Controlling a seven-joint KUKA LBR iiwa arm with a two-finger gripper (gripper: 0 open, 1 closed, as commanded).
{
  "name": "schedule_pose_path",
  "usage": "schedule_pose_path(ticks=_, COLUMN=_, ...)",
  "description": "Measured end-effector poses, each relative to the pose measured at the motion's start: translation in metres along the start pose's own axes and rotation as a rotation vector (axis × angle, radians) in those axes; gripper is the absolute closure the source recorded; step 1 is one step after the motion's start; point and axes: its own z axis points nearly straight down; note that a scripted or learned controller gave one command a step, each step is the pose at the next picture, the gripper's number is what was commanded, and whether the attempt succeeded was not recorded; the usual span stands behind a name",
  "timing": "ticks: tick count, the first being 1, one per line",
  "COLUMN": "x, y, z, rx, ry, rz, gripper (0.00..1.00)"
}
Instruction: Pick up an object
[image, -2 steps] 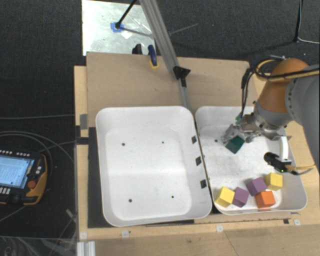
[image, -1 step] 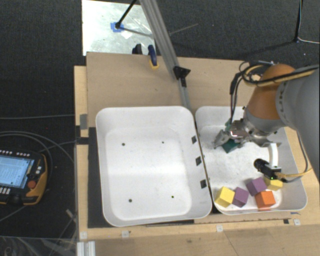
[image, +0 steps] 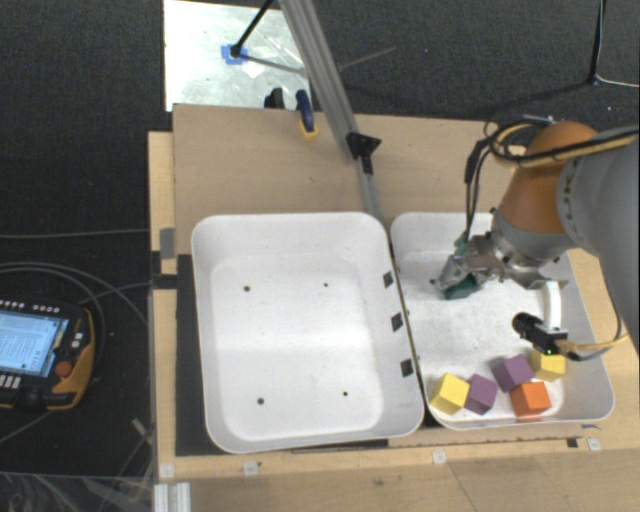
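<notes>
My gripper (image: 456, 279) hangs low over the upper left part of the right bin (image: 430, 235), reaching in from the right. A small dark green object (image: 463, 291) lies right at the gripper's tip, partly hidden by it. Whether it is held or resting on the bin floor I cannot tell. Several blocks lie along the near edge of the right bin: a yellow block (image: 451, 392), a purple block (image: 481, 393), a second purple block (image: 514, 370), an orange block (image: 531, 398) and a small yellow block (image: 549, 364).
The left bin (image: 215, 300) stands beside the right one, with a black hinge strip (image: 397, 320) between them. A grey pole (image: 330, 90) slants across the bench at the back. A teach pendant (image: 40, 345) lies on the floor at far left.
</notes>
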Motion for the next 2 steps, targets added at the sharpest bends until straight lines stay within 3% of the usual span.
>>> schedule_pose_path(ticks=1, x=0.089, y=-0.045, z=-0.093, rx=-0.001, ry=0.004, rz=-0.007, gripper=1.00)
schedule_pose_path(ticks=2, x=0.162, y=-0.009, z=-0.088, rx=0.000, ry=0.003, rz=-0.008, gripper=1.00)
